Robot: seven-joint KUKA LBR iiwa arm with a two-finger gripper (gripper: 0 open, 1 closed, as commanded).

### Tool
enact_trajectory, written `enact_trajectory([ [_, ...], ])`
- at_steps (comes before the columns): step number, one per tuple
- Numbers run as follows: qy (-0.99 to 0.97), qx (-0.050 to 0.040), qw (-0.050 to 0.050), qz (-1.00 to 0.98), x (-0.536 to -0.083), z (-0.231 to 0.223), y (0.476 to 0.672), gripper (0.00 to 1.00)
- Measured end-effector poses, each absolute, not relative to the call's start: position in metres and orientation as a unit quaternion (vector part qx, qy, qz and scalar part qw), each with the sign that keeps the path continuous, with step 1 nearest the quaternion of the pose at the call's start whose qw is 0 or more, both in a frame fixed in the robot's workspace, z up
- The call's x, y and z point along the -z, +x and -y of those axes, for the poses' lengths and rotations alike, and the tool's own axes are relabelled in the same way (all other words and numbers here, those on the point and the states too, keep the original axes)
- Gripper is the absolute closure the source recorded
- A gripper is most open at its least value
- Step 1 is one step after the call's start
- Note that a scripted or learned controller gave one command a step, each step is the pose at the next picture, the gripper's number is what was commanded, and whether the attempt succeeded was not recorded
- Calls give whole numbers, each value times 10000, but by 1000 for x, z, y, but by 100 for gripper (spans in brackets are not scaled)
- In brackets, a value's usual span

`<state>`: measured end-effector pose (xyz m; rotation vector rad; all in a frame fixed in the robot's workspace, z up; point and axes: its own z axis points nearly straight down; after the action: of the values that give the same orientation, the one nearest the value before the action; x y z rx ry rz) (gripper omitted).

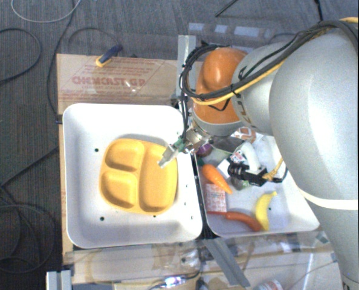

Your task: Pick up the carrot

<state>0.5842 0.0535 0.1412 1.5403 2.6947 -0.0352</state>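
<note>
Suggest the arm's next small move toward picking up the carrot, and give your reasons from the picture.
Probably shift the gripper right, across the wall between the bins, to above the carrot. The gripper now hangs over the yellow tray in the left bin, while the carrot lies in the right bin, beside the banana.

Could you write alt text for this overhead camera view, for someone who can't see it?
A grey robot arm's tool hangs over a yellow divided tray in the left white bin. The right bin holds a carrot, a banana and other small items.
</note>
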Motion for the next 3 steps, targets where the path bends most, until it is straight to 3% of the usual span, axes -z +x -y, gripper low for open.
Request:
enact_trajectory([
  [2,4942,120,200,-8690,-140,-53,586,0],
  [3,5052,192,310,-8622,-154,-31,590,100],
])
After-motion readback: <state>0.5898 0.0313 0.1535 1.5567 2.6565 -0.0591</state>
